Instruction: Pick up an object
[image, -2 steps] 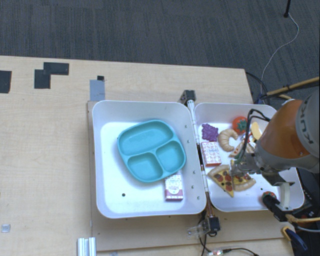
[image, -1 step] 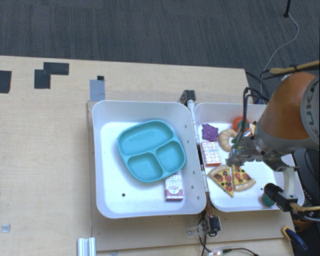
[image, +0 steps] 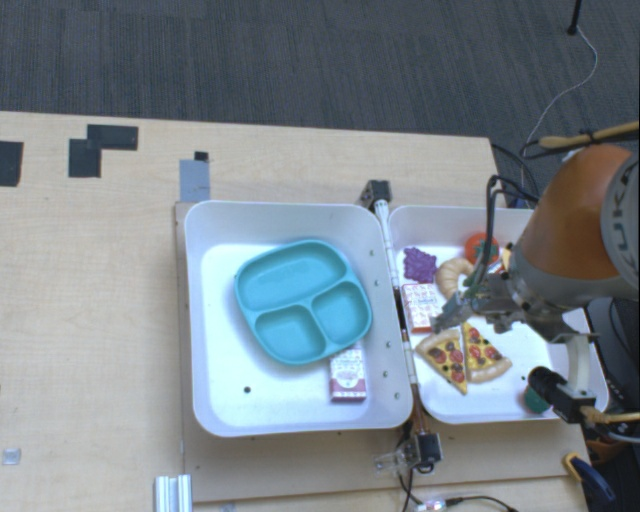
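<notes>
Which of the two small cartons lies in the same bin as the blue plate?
The carton beside the blue plate, in the left bin; the other carton lies in the right bin.

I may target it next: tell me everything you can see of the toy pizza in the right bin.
The toy pizza is a pair of wedge slices lying flat on the right bin's floor, near its front left. Yellow cheese, red pepperoni rounds, tan crust along the right end; it looks like moulded plastic. The gripper hangs just above its upper edge; contact cannot be judged.

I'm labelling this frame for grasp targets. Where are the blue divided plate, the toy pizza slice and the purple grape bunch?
Blue divided plastic plate (image: 283, 285): camera view, floor of its largest compartment.
Toy pizza slice (image: 464, 361): camera view, its topped middle.
Purple toy grape bunch (image: 419, 265): camera view, centre of the cluster.
</notes>
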